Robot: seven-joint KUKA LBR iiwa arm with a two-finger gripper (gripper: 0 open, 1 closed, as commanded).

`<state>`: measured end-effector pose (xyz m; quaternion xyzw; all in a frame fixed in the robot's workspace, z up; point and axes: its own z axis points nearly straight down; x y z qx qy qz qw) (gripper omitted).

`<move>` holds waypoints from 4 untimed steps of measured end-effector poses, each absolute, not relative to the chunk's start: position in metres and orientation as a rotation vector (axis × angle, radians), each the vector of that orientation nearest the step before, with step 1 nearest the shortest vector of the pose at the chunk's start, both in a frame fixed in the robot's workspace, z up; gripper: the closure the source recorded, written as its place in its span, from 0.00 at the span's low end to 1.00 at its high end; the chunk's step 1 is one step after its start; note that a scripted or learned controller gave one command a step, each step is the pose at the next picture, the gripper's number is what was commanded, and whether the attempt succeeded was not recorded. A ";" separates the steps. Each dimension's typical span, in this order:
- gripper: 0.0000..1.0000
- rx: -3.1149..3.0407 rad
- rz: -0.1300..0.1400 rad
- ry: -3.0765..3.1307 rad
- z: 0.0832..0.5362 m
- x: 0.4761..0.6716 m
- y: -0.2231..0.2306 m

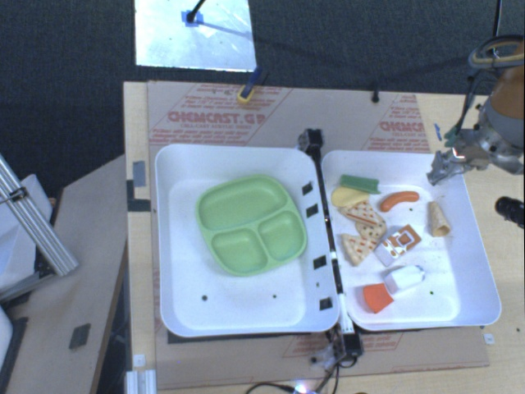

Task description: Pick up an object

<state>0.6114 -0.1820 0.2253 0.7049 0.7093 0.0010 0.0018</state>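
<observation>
Hovering hand [440, 171] sits just right of sausage [399, 199].

The arm [504, 113] is cut off by the right edge.

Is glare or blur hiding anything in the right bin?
Camera view: even, soft lighting; the right bin floor is bright white but the toy foods stay distinct, like the sausage. The gripper at the bin's far right edge looks slightly soft.

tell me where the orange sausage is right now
The orange sausage lies in the right bin, near its back edge, between the green block and the cone.
</observation>
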 end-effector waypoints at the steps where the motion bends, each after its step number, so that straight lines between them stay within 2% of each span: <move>1: 1.00 2.211 0.003 2.231 0.236 0.595 -0.134; 3: 1.00 2.210 0.004 2.234 0.234 0.567 -0.017; 4: 1.00 2.214 0.000 2.233 0.223 0.542 0.023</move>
